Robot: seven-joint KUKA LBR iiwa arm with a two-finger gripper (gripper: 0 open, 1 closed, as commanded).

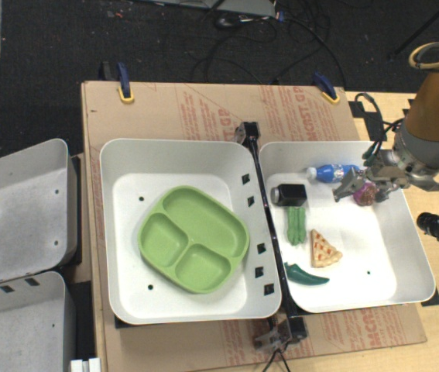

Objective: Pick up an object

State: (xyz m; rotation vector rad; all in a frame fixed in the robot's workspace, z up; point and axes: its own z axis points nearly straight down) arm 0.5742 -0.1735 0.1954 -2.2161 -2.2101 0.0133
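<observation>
- We see the gripper (356,190) near the right bin's (405,281) far edge; whether it grasps the rounded purple object (366,194) we cannot tell.
- A glossy green divided tray (194,239) fills the left bin (122,285).

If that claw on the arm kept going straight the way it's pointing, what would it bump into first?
The gripper points left, low over the right bin. Straight on, it would probably meet the black block first, though depth is hard to judge. The blue bottle lies just beside that line.
</observation>
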